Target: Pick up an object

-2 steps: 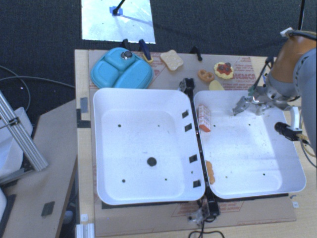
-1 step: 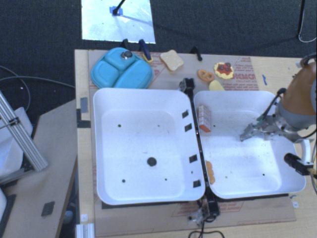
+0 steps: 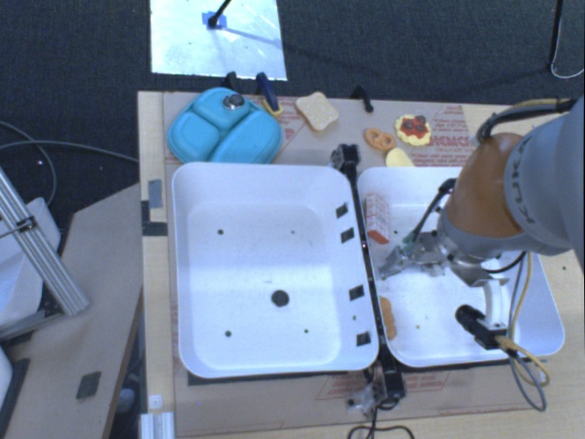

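Desk: two white bins (image 3: 274,176) side by side.
Gripper (image 3: 402,256): low in right bin, finger state unclear.
Progress: nothing visibly lifted; pick remains.

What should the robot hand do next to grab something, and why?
Probably slide toward the near left corner of the right bin and come down over the small orange piece. The gripper hangs in that bin near its left wall with nothing seen in it, and that piece lies just below it in the picture, by the same wall. A red and white packet sits further back.
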Available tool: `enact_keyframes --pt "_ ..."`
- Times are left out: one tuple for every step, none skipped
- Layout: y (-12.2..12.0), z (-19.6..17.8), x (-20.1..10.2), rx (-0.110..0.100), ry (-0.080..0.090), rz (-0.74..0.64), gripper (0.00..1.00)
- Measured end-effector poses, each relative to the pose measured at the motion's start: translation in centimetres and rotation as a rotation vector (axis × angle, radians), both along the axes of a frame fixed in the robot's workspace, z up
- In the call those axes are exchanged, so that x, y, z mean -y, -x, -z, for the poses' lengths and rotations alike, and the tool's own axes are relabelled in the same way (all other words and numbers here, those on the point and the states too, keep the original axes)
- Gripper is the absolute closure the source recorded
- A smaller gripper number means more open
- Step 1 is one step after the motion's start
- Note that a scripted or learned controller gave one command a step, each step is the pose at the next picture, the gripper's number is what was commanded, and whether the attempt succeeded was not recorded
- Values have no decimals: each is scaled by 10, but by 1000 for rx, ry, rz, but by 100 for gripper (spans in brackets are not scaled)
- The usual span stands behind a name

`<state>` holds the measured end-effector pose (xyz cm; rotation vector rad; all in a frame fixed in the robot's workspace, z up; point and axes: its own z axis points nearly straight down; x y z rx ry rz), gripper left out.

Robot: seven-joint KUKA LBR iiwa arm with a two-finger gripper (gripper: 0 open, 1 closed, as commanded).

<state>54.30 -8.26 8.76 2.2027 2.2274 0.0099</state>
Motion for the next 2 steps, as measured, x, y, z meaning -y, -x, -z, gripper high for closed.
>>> enact_keyframes --pt "-54 -21 50 -1 2 10 0" --pt "-126 2 101 0 2 7 0"
